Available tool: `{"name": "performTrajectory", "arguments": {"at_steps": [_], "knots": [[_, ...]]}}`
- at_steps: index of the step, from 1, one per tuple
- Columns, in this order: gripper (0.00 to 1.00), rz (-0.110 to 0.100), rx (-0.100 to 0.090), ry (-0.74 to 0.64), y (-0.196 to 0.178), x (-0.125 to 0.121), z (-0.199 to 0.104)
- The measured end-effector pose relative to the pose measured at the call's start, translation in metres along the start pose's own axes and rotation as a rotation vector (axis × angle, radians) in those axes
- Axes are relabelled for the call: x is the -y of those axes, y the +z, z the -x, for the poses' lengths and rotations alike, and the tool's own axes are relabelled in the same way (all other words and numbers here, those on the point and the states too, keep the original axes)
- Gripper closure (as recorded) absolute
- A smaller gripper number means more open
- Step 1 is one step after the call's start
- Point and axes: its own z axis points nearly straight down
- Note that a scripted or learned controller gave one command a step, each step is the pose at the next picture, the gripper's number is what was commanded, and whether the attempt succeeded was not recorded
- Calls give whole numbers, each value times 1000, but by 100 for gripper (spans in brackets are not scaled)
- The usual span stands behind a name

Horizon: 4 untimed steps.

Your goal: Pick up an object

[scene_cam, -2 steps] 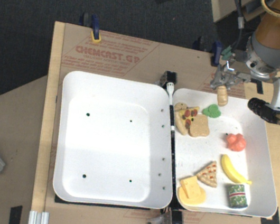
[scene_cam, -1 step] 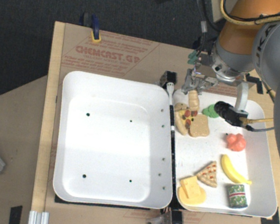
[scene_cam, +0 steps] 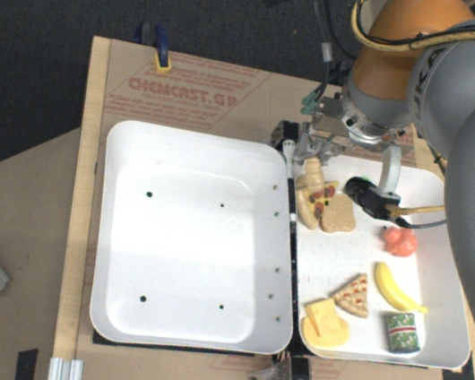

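Fingers (scene_cam: pixel 314 166) sit low at the right bin's (scene_cam: pixel 441 352) far-left corner, touching the sandwich toy (scene_cam: pixel 324 204); can't tell whether they're open or closed on it. Step: grasp attempt. Next move needs a straight lift to check I have it.

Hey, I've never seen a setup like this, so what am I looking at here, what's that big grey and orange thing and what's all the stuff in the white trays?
The big grey and orange thing is a robot arm, reaching in from the right. One fixed camera looks down at a slant on a bench with two shallow white bins. The left bin sits beside the right bin, which holds toy food: a sandwich, a pink piece, a banana, a pizza slice, a yellow cheese piece and a green can. The arm's gripper is down at the sandwich; whether it grips anything cannot be seen.
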Motion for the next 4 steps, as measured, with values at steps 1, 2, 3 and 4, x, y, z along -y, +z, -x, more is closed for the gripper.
{"name": "performTrajectory", "arguments": {"at_steps": [1, 2, 3, 4], "knots": [[100, -1, 1, 1, 16, 27, -20], [100, -2, 1, 7, 15, 64, 25], [100, 11, 0, -5, -26, 33, -44], [100, 8, -2, -2, -94, 97, -71]]}}
